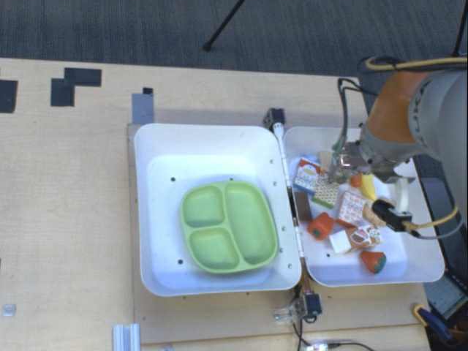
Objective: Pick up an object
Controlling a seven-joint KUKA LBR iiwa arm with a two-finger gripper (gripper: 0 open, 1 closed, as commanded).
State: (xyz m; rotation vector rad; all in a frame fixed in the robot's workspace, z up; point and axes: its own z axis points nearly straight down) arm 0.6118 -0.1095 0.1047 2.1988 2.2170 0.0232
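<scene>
Arm was seen reaching in from 3 o'clock, with the gripper (342,164) lowered over the upper part of the right bin (431,273). Jaw state could not be told; the wrist blocked the view, and nothing was seen held. No single target was fixed by the task, and candidates were clustered in that bin: a small printed carton (307,175) just at 9 o'clock of the gripper, a patterned packet (351,207) at 5 o'clock of it, a red-orange piece (320,227) lower down, a yellow piece (367,187) partly hidden by the wrist, and a strawberry-like toy (374,261) near the bin's 6 o'clock edge. All were judged light. The carton was judged thin-walled and crushable, best taken across its narrow faces. The toy pieces were judged rigid, smooth and likely slippery, best gripped at the widest part. A green divided plate (229,227) was seen in the left bin (150,218), well apart.
</scene>
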